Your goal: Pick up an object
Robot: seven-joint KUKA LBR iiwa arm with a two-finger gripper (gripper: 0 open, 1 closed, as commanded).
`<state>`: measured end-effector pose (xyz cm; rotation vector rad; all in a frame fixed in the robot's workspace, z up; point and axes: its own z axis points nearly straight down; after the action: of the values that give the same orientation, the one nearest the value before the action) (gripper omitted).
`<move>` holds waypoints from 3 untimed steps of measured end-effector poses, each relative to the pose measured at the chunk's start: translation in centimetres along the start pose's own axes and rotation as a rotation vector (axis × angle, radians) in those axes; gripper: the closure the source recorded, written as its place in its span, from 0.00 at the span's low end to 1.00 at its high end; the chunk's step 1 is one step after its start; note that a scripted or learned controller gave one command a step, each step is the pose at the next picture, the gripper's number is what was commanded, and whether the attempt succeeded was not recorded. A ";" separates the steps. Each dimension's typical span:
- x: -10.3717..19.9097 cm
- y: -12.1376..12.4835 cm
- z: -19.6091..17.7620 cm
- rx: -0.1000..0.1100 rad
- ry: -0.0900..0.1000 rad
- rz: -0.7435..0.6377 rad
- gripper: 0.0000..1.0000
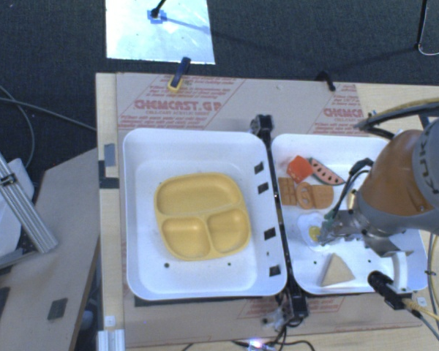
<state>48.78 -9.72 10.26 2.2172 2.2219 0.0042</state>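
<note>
Tool [328, 229] is low in the right bin [351, 143], lower right of frame, right over the fried egg [312, 232]; its opening can't be made out. Yellow tray [202, 214] sits in the left bin [197, 143].

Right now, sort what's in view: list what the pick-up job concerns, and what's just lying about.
For the job:
- gripper
- fried egg
- orange piece
- watermelon slice
- waffle
- tan wedge
- right bin

Lying about:
- yellow divided plate
- left bin
</note>
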 end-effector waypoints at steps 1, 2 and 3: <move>0.7 -0.1 1.6 0.001 -0.002 0.001 1.00; -4.7 -0.1 -0.4 0.001 -0.003 0.005 1.00; -4.8 -0.1 1.9 0.003 0.000 0.002 1.00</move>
<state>48.65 -14.49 8.34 2.2205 2.2217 0.0006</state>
